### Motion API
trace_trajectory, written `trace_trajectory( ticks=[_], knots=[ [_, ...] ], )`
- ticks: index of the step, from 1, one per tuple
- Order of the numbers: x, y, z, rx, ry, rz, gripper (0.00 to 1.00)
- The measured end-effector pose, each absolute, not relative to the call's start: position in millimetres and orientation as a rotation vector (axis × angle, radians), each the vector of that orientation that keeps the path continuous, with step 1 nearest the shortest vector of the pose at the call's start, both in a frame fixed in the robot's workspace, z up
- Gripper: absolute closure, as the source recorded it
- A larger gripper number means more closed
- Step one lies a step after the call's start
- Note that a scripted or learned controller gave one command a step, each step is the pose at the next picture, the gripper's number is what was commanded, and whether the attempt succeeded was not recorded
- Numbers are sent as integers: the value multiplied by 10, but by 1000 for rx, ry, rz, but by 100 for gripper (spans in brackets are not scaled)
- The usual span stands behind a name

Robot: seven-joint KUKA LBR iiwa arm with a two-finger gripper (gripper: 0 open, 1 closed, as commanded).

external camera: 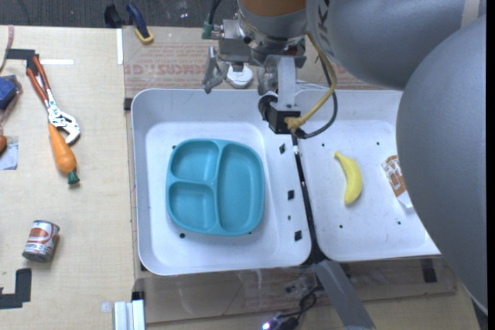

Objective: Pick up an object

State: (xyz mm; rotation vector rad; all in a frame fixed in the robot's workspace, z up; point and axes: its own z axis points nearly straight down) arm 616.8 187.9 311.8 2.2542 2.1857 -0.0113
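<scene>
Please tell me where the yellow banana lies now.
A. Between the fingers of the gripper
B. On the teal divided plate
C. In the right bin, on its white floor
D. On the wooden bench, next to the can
C: the banana lies alone on the floor of the right bin, apart from the teal divided plate in the left bin.

Left bin (147, 189): I see blue tray (216, 188) taking the middle, only margins free. Right bin (379, 243): open floor around banana (349, 177); arm overhangs its right side.
</scene>
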Motion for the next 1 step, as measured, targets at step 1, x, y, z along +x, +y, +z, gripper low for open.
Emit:
trace_trajectory(
  ticks=[1],
  knots=[
    [6194, 2275, 1002, 1903, 2500, -4, 0]
  ],
)
